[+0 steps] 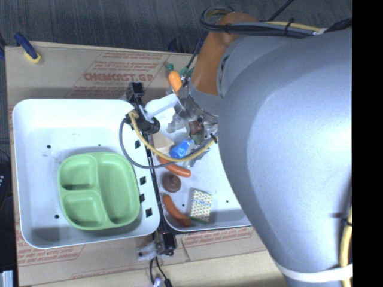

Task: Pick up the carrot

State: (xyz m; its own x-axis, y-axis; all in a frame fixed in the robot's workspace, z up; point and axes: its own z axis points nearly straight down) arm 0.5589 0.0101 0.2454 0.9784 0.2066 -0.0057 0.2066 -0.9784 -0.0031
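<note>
Low in the frame, two white bins (36, 130) are sitting side by side. One green divided plate (99, 190) is lying in the left one, two reddish sausage shapes (176, 211) and one packet (201, 203) in the right. At upper centre, one carrot (174, 80) is showing just beside the gripper (192, 123) — whether the claw is clenched cannot be told. The carrot is probably light, stiff and smooth, so its thick middle is looking like the best hold.
</note>
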